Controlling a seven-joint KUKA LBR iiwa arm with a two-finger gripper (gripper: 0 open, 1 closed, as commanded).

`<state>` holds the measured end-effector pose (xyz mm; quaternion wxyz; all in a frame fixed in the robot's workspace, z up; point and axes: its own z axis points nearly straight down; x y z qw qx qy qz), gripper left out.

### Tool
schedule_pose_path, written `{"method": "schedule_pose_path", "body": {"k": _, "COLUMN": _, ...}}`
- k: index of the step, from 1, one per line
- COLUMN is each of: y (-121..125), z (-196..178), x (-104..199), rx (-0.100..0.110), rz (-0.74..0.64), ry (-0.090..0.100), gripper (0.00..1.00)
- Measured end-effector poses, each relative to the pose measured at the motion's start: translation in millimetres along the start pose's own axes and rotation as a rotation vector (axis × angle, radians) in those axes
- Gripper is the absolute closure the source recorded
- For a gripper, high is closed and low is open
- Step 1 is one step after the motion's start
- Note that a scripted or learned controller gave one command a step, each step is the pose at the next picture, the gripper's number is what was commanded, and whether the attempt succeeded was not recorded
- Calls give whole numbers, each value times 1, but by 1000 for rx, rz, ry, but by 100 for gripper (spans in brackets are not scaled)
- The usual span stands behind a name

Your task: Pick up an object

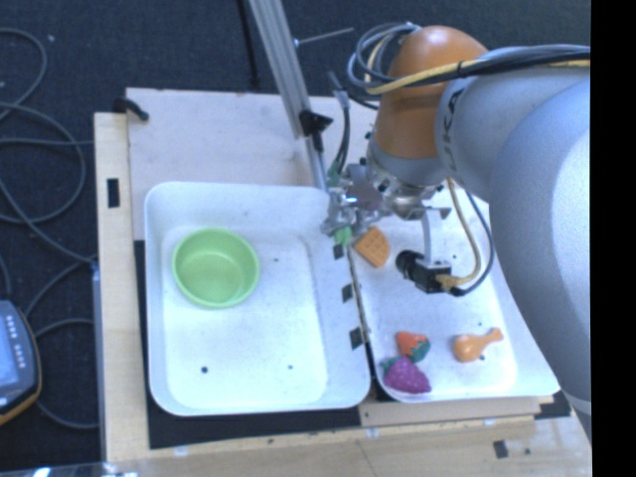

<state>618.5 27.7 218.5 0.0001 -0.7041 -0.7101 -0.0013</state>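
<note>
My gripper (348,219) hangs over the far left corner of the right bin (497,371), close to the wall between the two bins. Just below it, to the right, an orange wedge-shaped piece (373,248) shows, and a small green bit (343,235) sits at the gripper's tip. Whether either is held I cannot tell. At the near end of the right bin lie a red-orange fruit with a green top (411,344), a purple bunch of grapes (405,377) and an orange pear-shaped toy (475,345).
A light green bowl (216,266) stands in the far left part of the left bin (248,381). A slanted metal rail (283,68) rises behind the bins. The arm's bulk covers the right bin's far right side.
</note>
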Motion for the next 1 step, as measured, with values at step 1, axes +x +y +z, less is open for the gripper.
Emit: {"method": "schedule_pose_path", "body": {"k": 1, "y": 22, "z": -9, "x": 38, "rx": -1, "rz": 2, "ry": 0, "gripper": 100}}
